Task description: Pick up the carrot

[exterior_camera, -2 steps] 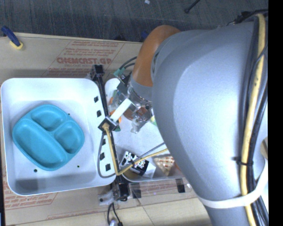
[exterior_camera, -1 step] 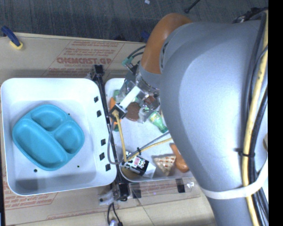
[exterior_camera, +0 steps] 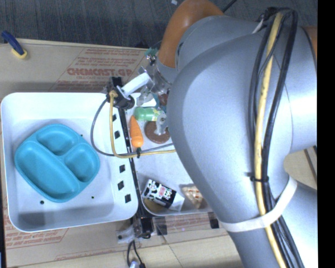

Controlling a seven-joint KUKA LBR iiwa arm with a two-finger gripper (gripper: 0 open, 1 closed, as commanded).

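Observation:
The carrot (exterior_camera: 135, 132) is orange with a pale green top (exterior_camera: 146, 114). It sits at the left edge of the right bin (exterior_camera: 156, 156), close to the divider between the two bins. My gripper (exterior_camera: 155, 106) hangs right over the carrot's green end, with the big grey arm covering most of the right bin behind it. Whether the carrot is touched or gripped is hidden by the wrist parts.
A blue divided plate (exterior_camera: 56, 161) lies in the left bin (exterior_camera: 22, 110). A brown round object (exterior_camera: 156, 134) sits beside the carrot. A black-and-white patterned item (exterior_camera: 158, 192) and a small tan item (exterior_camera: 192, 194) lie at the right bin's front.

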